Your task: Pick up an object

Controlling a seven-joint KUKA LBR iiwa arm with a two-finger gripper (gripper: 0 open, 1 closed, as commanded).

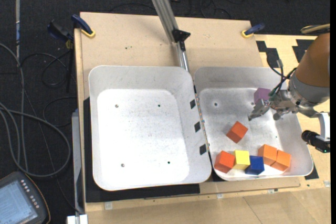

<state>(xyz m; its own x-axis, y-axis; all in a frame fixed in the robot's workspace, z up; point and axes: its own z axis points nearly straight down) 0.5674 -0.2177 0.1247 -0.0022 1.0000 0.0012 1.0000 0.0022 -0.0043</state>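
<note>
The claw (261,110) hangs low in the right bin (220,86); its state cannot be told. A purple block (261,94) sits just behind it, ungrasped. Lifting remains undone.

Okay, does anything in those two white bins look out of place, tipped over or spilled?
Nothing looks spilled or damaged. The orange cube sits alone mid-bin, turned askew; the other orange blocks, the yellow cube and the blue cube huddle against the right white bin's near wall. A purple block lies beside the gripper.
</note>
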